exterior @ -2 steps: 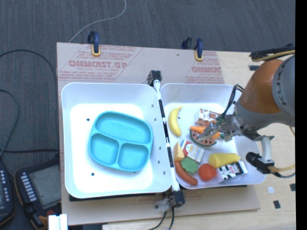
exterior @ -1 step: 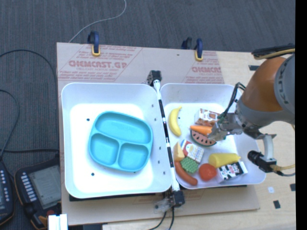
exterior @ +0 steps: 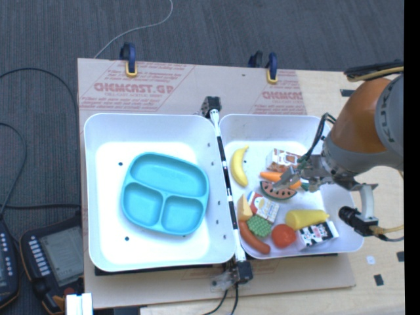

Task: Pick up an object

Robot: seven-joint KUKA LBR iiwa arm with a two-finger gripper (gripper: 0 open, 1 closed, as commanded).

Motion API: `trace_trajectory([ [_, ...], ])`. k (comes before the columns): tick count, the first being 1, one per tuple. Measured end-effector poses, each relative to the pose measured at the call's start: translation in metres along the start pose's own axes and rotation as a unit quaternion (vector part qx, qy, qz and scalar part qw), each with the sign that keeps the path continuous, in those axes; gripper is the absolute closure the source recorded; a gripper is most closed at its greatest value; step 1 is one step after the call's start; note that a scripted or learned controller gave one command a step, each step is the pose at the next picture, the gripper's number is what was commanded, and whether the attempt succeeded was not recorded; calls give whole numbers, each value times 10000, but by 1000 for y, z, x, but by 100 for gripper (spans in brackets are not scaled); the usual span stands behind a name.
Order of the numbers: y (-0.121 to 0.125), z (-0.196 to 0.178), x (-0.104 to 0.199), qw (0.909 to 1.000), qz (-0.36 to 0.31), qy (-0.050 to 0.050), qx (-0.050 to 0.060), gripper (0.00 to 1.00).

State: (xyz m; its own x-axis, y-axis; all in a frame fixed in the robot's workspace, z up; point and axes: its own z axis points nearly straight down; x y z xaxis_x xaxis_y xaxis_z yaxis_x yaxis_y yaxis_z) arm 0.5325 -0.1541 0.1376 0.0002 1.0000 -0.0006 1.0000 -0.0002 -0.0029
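Pick in progress, nothing lifted: my tool (exterior: 289, 178) is lowered among the toy food in the right bin (exterior: 341, 247), over the watermelon slice (exterior: 274, 189) and carrot (exterior: 269, 174); I cannot tell whether it is apart or together.

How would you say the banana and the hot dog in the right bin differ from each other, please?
The banana is yellow, while the hot dog is red-orange. The banana lies near the bin's upper left, along the divider; the hot dog lies at the lower left, by the front wall. The banana lies apart from the other toys, whereas the hot dog is crowded against a green piece. Both are slim, curved toy foods in the right bin.
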Motion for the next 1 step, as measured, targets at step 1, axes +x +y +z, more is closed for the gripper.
trace_trajectory([
  [1,0,-10,0,10000,-3,-3,-1,100],
])
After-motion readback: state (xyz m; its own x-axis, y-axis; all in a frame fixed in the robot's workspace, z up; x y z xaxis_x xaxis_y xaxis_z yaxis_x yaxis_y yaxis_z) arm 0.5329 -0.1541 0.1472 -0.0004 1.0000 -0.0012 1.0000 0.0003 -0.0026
